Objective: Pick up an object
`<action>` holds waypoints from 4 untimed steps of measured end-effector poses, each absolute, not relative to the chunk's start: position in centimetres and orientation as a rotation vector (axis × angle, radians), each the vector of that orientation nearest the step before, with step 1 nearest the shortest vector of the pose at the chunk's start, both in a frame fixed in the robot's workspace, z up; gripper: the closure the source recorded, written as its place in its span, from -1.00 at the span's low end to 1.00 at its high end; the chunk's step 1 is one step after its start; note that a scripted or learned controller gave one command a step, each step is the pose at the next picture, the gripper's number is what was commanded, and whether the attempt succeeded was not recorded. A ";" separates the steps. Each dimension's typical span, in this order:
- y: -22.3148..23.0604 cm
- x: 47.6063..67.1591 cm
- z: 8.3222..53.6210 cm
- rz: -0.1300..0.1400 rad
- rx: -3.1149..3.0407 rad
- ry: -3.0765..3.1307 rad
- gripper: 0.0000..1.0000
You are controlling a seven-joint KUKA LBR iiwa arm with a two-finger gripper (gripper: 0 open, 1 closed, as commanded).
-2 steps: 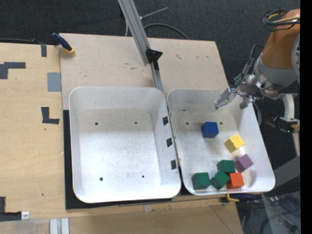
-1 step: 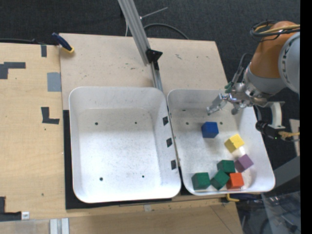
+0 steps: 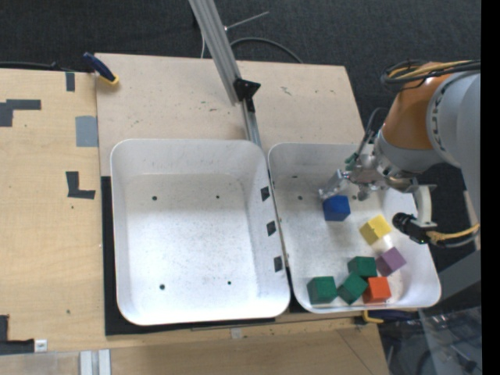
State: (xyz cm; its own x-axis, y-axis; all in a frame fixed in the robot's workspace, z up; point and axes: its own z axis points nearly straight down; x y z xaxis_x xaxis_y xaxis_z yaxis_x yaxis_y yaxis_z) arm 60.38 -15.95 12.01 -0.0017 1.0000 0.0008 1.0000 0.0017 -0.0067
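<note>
Single fixed cam, high above worktop [image 3: 195,92], looking down at a slant, mid distance, both white bins [image 3: 141,162] in frame side by side, arm [image 3: 437,123] entering from right, dark floor along top edge

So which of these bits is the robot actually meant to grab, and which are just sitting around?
Part of the job:
- claw, low over the right bin
- blue cube, just below it
- yellow cube
- purple cube
- orange cube
- three green cubes

Just lying about:
- left bin
- metal pole
- blue and yellow clamp
- grey tape marks
</note>
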 end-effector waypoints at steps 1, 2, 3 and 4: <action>-15.9 60.5 13.3 0.003 -2.216 -2.223 1.00; -15.4 61.2 19.3 -0.004 -2.222 -2.226 1.00; -14.7 61.2 23.7 -0.003 -2.221 -2.226 1.00; -14.7 61.2 25.6 -0.001 -2.220 -2.223 1.00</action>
